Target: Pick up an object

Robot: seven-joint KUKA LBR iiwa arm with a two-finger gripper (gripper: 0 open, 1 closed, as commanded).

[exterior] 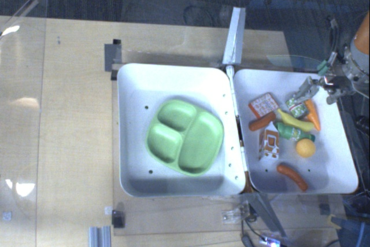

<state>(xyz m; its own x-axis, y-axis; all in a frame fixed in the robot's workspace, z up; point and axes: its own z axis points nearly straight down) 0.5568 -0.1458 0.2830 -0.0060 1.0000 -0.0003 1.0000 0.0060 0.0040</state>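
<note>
The arm is reaching in from the right, and its end effector [304, 91] is hanging low over the upper part of the right bin [341, 182], just above a cluster of toy food. Whether it is spread wide, pinched narrow or gripping anything I cannot tell; the metal tip is blending into the items beneath it.

Nothing is visibly lifted, so the pick looks not yet done. The likely targets are lying right under the tip: a small green-and-white packet [296, 107], a carrot [313, 114] touching it, and a banana [295, 120] just below. An orange ball [305, 148], two sausages [262, 122] [292, 176] and two small cartons [264, 103] [269, 144] are sitting nearby. The left bin [133, 124] is holding a green divided plate [186, 136].

The crowding is the risk: closing here could be catching two pieces at once, or nudging the carrot and banana aside and coming away with nothing. The ball could be rolling off if bumped.
</note>
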